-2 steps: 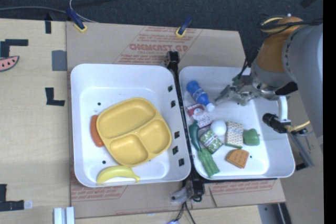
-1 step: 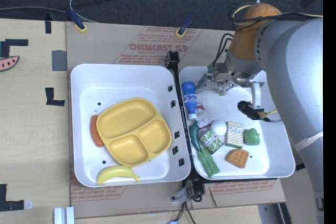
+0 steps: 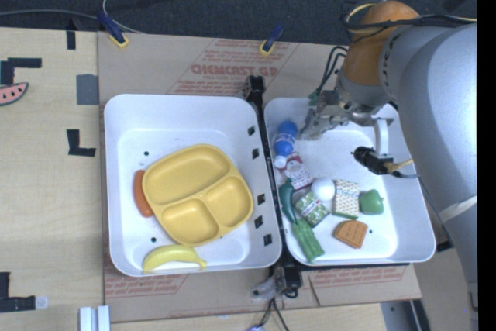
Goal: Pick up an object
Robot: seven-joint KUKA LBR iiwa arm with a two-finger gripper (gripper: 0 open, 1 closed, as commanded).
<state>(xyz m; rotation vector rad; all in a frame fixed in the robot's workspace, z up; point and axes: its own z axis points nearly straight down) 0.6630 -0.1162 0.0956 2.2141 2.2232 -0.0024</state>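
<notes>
My gripper [image 3: 311, 125] hangs low over the back left part of the right bin [image 3: 411, 244], just right of a clear bottle with a blue cap [image 3: 285, 137]. I see nothing held in it. Toward the bin's front lies a cluster: a white egg-shaped ball [image 3: 324, 188], a green pepper [image 3: 372, 201], an orange cracker [image 3: 350, 233], green patterned packets [image 3: 311, 207] and a long green vegetable [image 3: 308, 241]. A small red-and-white item [image 3: 294, 163] lies below the bottle.
The left bin [image 3: 124, 120] holds a yellow divided plate [image 3: 198, 194], a banana [image 3: 174, 258] at the front and an orange sausage [image 3: 142, 194] at the plate's left. A black clip [image 3: 373, 159] sticks out from the arm over the right bin. The arm's grey body covers the right side.
</notes>
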